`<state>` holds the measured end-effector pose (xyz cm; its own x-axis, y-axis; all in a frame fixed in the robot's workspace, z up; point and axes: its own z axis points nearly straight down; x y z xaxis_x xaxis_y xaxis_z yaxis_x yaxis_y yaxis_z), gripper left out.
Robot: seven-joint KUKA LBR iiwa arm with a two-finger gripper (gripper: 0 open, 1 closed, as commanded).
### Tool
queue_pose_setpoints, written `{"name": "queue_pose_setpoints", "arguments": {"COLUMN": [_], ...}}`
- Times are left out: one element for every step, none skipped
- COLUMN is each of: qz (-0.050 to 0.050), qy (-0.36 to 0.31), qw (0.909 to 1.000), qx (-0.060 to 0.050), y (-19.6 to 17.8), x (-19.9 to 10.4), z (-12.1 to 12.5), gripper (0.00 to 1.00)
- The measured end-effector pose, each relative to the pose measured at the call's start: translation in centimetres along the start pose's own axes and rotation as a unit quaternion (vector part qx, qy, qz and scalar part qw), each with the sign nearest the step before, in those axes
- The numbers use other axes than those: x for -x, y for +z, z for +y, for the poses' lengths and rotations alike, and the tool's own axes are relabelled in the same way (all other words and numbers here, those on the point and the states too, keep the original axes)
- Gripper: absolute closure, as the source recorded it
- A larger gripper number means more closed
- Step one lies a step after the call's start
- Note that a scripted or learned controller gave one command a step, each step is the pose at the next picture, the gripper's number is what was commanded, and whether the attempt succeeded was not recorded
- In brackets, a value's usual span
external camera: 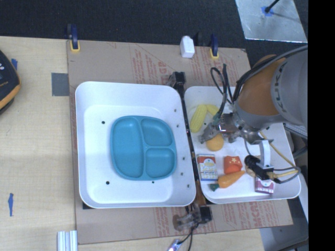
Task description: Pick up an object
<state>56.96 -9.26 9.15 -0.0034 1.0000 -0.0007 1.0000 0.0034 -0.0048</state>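
Observation:
The right white bin (245,196) holds several small items. A yellow corn cob (199,117) lies at its upper left and a yellow-orange round fruit (215,144) sits just below it. A small carton (207,167), a red block (232,163), an orange carrot (230,179) and a dark red box (264,186) lie along the near side. My gripper (211,132) hangs low over the bin's left part, between the corn and the round fruit, right at the fruit's upper edge. The wrist and its cables hide how the jaws stand.
The left white bin (89,140) holds a blue divided plate (142,146). The grey and orange arm (267,95) covers the right bin's upper right part. Black cables (222,85) loop above the gripper. Clamps stand at the bins' shared edge.

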Motion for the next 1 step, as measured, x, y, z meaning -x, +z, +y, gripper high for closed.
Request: {"name": "queue_pose_setpoints", "arguments": {"qz": [-0.001], "qy": [-0.001], "qw": [1.0], "qx": [-0.001], "y": [-1.03], "x": [0.09], "z": [0.0], "gripper": [1.0]}}
